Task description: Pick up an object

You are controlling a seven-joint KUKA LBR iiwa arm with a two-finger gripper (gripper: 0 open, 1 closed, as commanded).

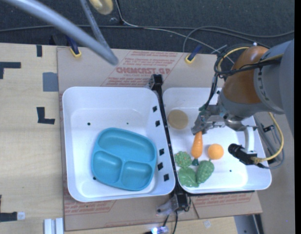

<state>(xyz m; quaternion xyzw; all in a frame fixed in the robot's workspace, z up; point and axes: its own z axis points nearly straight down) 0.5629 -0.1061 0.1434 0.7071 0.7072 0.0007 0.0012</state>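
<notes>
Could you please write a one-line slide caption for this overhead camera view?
The gripper hovers over a toy carrot in the right bin; a blue divided tray lies in the left bin.

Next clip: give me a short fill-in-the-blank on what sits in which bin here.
The blue divided tray lies in the ____ bin.
The carrot lies in the ____ bin.
The round fruit beside the carrot is ____ in colour.
The gripper hangs just above the ____.

Missing words: left; right; orange; carrot

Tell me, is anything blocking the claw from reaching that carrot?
Nothing visible does. The gripper hangs just above the top end of the carrot in the right bin; the orange ball lies apart, beside it.
</notes>
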